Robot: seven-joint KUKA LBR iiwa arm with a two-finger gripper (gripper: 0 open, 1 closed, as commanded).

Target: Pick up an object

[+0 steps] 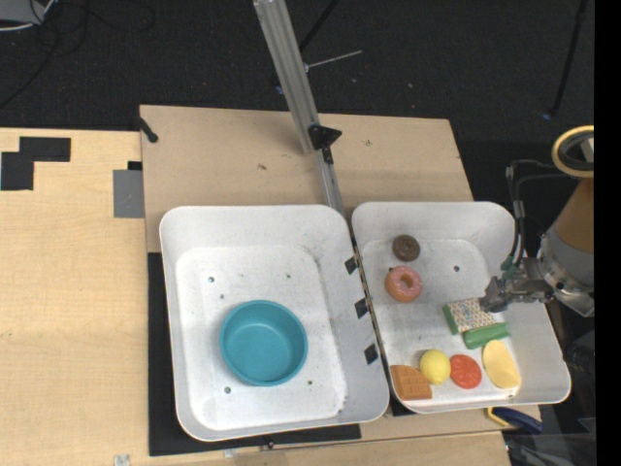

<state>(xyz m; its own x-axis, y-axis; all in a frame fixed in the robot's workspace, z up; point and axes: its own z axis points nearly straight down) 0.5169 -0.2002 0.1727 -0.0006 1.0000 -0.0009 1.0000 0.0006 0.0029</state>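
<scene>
bowl [263, 342] — round, smooth, teal plastic

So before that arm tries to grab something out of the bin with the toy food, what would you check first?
1. Gripper over the right white bin: ok.
2. Something beneath it: ok, the patterned flat sponge-like block and green cylinder lie just beside its tip.
3. Fingers open: cannot tell.
4. Already holding something: cannot tell.
5. Pink-iced ring doughnut and brown round doughnut apart from the gripper: ok.
6. Teal round bowl in the left white bin, out of the way: ok.
</scene>
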